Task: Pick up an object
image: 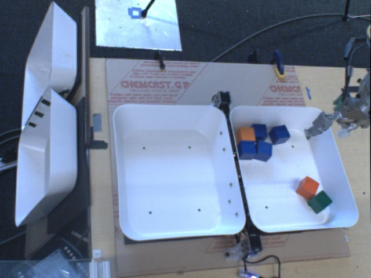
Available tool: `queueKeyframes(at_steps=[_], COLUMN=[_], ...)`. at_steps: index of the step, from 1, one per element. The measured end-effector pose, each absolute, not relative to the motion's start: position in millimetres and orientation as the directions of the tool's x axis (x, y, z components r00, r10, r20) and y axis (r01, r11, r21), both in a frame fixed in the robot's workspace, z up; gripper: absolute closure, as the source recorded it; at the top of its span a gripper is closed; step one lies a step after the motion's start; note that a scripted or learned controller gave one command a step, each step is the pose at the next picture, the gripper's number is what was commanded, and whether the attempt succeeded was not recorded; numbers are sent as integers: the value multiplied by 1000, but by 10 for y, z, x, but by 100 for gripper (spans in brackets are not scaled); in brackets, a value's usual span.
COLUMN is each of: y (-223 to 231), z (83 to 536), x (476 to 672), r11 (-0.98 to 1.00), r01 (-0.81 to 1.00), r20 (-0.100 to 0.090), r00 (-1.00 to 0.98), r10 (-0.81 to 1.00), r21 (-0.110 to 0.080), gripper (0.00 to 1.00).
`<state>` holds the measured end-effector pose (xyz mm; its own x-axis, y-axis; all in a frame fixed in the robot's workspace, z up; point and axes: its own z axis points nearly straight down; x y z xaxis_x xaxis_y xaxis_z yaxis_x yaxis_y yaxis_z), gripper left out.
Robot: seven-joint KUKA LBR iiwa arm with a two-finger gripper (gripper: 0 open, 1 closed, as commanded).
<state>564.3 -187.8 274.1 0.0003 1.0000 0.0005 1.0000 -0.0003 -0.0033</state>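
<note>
The right bin (342, 178) holds several small blocks. An orange block (246, 134) sits in a cluster with blue blocks (255, 149) at the bin's back left, and one more blue block (279, 134) lies just right of them. An orange-red block (308, 186) and a green block (320, 201) touch each other near the front right corner. My gripper (328, 131) hovers over the bin's back right rim, open, with nothing between its fingers. It is well right of the blue cluster and above the orange-red block.
The left bin (133, 213) stands beside the right one, with a clamp at their shared wall. White trays lean at the far left. A metal plate (138, 16) lies beyond the bench. Cables run across the back.
</note>
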Motion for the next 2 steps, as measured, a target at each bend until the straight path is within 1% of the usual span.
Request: queueKeyframes(at_steps=[1, 2], y=[-1877, -1913], z=[2764, 2330], x=[5651, 5600], r11=[0, 0], r01=[1000, 1000], r20=[0, 0], r00=[0, 0], r10=[1000, 1000], r21=[1, -2], gripper=[0, 0])
